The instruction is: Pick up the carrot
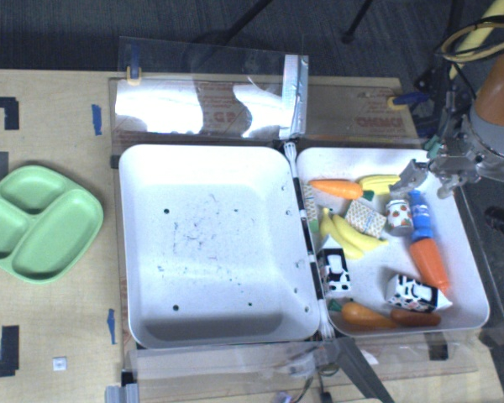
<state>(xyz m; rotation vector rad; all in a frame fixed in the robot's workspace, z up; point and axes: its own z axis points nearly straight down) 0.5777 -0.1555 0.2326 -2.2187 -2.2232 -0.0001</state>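
Camera view gives me both white bins from above. The left bin (206,242) sits in the middle of the frame, the right bin (475,275) beside it toward the right edge, the two touching along a central seam.

I see the carrot (336,188) in the upper left part of the right bin, lying roughly level with its tip pointing right, close to the seam. Just right of it lies a yellow banana (378,181), and below it a second banana (349,235) lies slanted. A checkered block (366,218) rests against that second banana. Further right there is a small white and red figure (398,215), a blue bottle (418,211) and, below that, an orange cone-shaped piece (431,263). Along the bottom edge of the bin I make out a black and white cow-patterned piece (413,292), a brown sausage-like piece (416,317) and another orange piece (365,313).

The gripper (428,175) hangs at the upper right of the right bin, above the blue bottle and well right of the carrot. Its fingers look spread apart, with nothing between them.

At the left of the frame a green divided plate (40,221) rests on the bench (50,334).
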